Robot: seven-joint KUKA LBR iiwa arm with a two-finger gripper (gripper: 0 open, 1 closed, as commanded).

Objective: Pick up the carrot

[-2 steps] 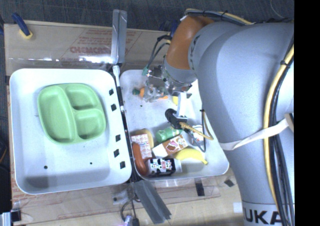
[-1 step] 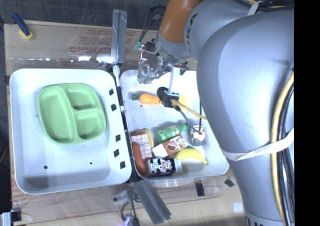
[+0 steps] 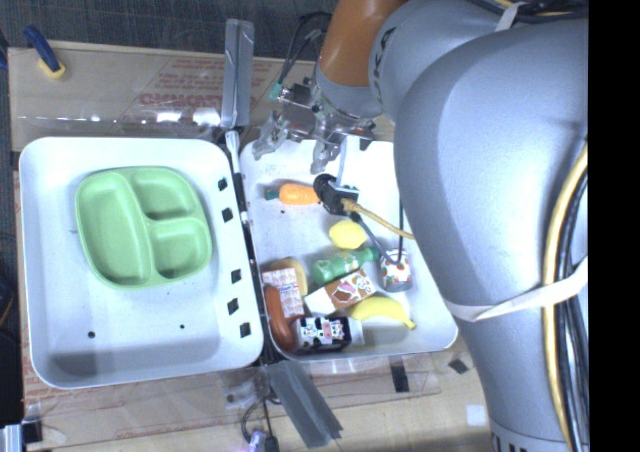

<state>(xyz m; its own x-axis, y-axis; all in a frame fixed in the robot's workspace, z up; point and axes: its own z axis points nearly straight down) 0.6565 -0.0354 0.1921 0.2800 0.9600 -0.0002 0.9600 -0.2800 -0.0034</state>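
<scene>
A small orange carrot [image 3: 296, 194] with a green tip lies on its side near the back of the right bin [image 3: 288, 236], close to the bin's left wall. My gripper [image 3: 295, 148] hangs just behind and above it, over the bin's back rim. Its two fingers [image 3: 264, 142] point down and stand apart, open, with nothing between them. The carrot lies free on the bin floor, a short way in front of the fingertips.
Beyond the carrot the right bin holds a lemon [image 3: 347, 234], a green bottle [image 3: 340, 265], a cupcake [image 3: 396, 272], a banana [image 3: 381, 311], a small carton [image 3: 342, 292], a hot dog [image 3: 281, 302] and a dark bottle [image 3: 324, 332]. A green divided plate [image 3: 145, 223] lies in the left bin [image 3: 60, 345].
</scene>
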